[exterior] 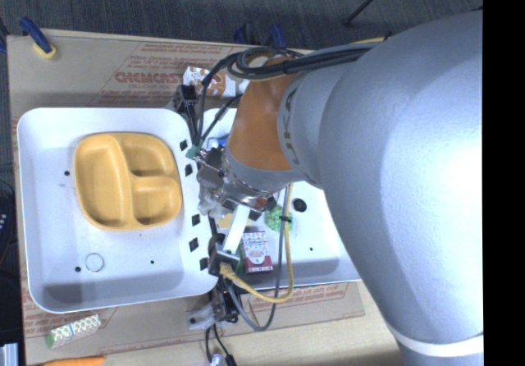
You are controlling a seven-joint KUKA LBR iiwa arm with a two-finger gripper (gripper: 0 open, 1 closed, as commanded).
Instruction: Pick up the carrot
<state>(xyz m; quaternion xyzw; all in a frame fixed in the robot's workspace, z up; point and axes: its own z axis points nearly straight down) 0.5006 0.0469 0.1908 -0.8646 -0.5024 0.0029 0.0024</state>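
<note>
At the near left tabletop edge I note an orange sliver, apparently the carrot (74, 361), outside the left bin (33, 192), which holds a yellow divided tray (123, 180). The end effector (234, 251) hangs over the right bin (324, 253), well apart from it; I cannot tell its state.

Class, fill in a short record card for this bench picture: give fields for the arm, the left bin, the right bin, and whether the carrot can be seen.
arm: grey with orange band, reaching in from the right over the right bin
left bin: holds a yellow divided tray
right bin: mostly covered by the arm; a small red and white packet shows
carrot: cannot be made out
end effector: hidden among cables, state unclear
</note>
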